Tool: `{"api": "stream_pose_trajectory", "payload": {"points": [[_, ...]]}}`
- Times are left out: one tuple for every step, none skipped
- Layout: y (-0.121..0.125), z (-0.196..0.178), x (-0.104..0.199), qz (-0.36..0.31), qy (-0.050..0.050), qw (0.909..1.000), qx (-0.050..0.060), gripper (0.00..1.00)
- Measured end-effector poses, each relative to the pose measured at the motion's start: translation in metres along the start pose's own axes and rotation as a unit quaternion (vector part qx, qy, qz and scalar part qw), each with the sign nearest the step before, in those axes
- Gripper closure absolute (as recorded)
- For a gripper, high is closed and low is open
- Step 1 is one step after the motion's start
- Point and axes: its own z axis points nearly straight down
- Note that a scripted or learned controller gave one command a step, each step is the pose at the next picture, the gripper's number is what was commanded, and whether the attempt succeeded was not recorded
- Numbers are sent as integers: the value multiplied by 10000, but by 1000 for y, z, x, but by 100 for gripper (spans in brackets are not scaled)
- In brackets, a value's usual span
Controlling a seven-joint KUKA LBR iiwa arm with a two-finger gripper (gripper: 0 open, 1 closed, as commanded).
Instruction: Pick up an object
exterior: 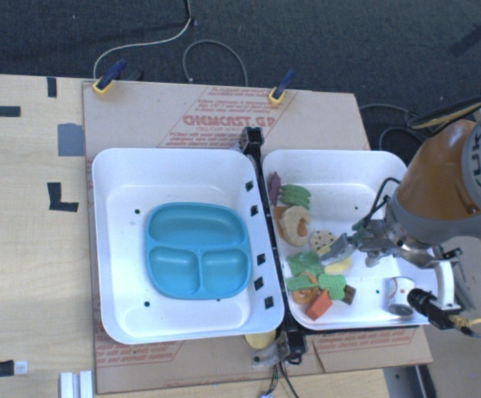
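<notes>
The right white bin (340,162) holds several toy food pieces along its left side: a green piece (295,195), a purple piece (274,184), a tan round piece (293,223), a spotted cookie-like piece (322,240), green leafy pieces (306,265), a yellow piece (337,267) and a red-orange piece (319,305). My gripper (338,250) reaches in from the right and hangs low over the pile. Its tip sits between the spotted piece and the yellow piece. Whether it touches either one is not clear.
The left white bin (112,181) holds a blue divided plate (197,249). A black clip strip (259,222) runs along the shared wall between the bins. The arm's grey and orange body (439,181) covers the right bin's right edge. A small white and red item (397,288) lies near the bin's front right.
</notes>
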Motion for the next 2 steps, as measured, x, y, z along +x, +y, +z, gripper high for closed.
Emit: {"api": "stream_pose_trajectory", "payload": {"points": [[0,68,5,20,-24,9999,-97,0],[2,54,8,-1,13,9999,-101,100]]}}
